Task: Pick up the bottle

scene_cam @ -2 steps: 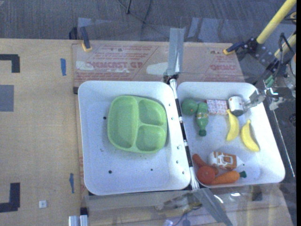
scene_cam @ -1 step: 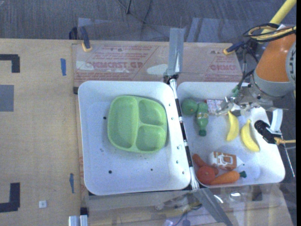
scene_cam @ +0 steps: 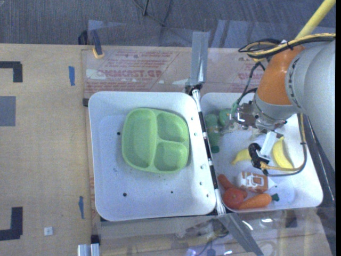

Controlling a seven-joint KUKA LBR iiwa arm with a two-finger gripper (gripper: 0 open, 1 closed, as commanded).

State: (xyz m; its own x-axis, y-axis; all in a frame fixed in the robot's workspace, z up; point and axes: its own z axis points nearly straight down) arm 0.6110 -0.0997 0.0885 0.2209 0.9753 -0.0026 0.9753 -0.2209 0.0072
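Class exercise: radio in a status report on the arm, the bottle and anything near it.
Gripper low over right bin's far-left corner, beside green bottle; grip unconfirmed. Bottle against the left wall. Bananas, carrot nearby, not blocking.

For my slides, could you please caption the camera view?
Grey arm's gripper lowered beside the green plastic bottle in the right white bin.

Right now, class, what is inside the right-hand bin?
The right bin holds a green bottle, a banana, a carrot, a tomato and a small carton. The arm covers its far corner.
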